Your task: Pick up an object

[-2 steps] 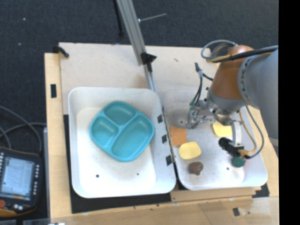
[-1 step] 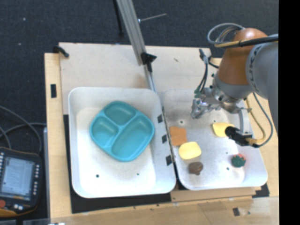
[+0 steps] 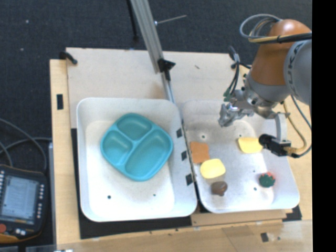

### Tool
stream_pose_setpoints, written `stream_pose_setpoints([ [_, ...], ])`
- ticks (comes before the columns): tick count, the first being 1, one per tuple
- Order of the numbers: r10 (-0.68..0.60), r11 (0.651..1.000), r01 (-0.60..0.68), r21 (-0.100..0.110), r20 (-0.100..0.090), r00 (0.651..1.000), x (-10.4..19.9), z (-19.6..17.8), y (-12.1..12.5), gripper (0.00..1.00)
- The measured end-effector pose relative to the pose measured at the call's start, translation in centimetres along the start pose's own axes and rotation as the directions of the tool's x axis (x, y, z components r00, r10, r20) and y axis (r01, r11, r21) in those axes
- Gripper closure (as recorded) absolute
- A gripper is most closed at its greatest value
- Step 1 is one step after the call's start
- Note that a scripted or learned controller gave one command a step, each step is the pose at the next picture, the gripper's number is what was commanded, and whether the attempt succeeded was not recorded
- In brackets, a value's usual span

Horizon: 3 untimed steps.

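The pale wooden bench [image 3: 105,72] carries two shallow white bins side by side. The left white bin [image 3: 89,193] holds a large turquoise plastic plate with three compartments [image 3: 137,146], lying flat near the bin's middle, towards its far edge. The right white bin [image 3: 283,193] holds the smaller things. The grey arm with its orange band [image 3: 273,51] reaches over this bin's far right corner, and the gripper [image 3: 227,117] hangs over the far edge of the bin, above bare floor and apart from every object; whether its fingers are open or closed cannot be told from here.

A flat orange-brown square piece [image 3: 199,152] lies near the bin's left edge. Just in front of it, touching or nearly so, sits a rounded yellow block [image 3: 212,168]. A second yellow block [image 3: 250,145] lies towards the right edge. A small dark brown lump [image 3: 219,188] rests near the front edge, just beside the first yellow block. A small green and red object [image 3: 267,180] sits near the front right corner.
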<state>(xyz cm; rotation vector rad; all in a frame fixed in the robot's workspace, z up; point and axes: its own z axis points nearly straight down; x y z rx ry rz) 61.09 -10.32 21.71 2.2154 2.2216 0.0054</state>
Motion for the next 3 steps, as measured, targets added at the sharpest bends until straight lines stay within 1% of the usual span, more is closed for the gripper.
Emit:
stream_pose_setpoints([
  [1,-0.004,1.0,0.004,0.005,-0.002,1.0,5.6,0.5,0.6,1.0],
  [2,-0.005,1.0,0.005,0.006,-0.003,1.0,11.2,0.6,0.3,1.0],
  [3,-0.005,1.0,0.005,0.005,-0.003,1.0,16.7,0.8,0.7,1.0],
])
